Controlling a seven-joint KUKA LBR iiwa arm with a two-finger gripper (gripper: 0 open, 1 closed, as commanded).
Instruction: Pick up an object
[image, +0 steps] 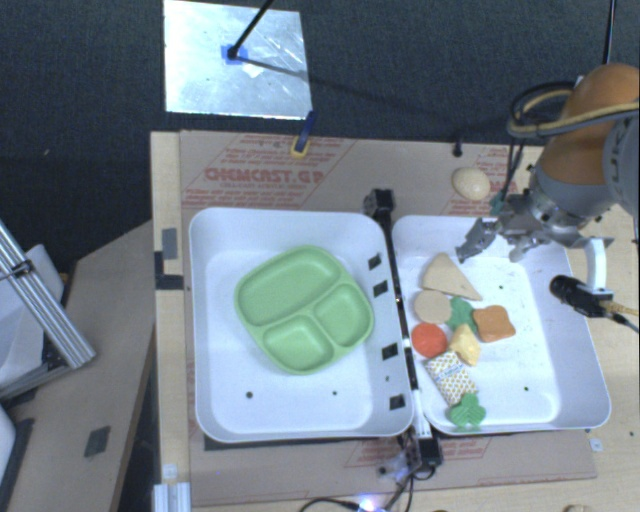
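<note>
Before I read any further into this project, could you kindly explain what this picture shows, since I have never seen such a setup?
This is one camera fixed above a bench, looking down at a slant. The grey robot arm with an orange band reaches in from the picture's right; its end effector hovers over the back of the right shallow white bin, and I see nothing between its fingers.

The left shallow white bin holds a light green three-compartment plastic tray. The right bin holds small toy foods: a tan wedge, a red-orange ball, an orange-brown square piece, a yellow chunk, a patterned packet and a green leafy piece. A cream egg-shaped object lies on the board behind the bins.
</note>
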